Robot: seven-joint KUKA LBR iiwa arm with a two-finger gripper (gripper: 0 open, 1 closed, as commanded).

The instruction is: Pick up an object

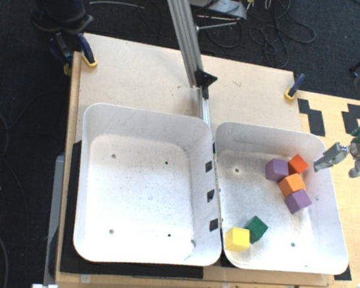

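Several small cubes lie in the right bin (324,250). A purple cube (276,169), a red-orange cube (298,164), an orange cube (292,184) and a second purple cube (299,200) cluster near its far right side. A green cube (256,228) and a yellow cube (238,238) touch each other near the bin's front left. My gripper (335,169) hovers at the bin's right rim, just right of the red-orange cube. It is open, and nothing sits between its fingers.
The left bin (98,162) sits beside the right one, a raised divider (213,184) between them. A slanted metal rail (186,31) runs from the top down to the bins' shared back corner. Clamps (86,53) (294,86) hold the bench board's back corners.
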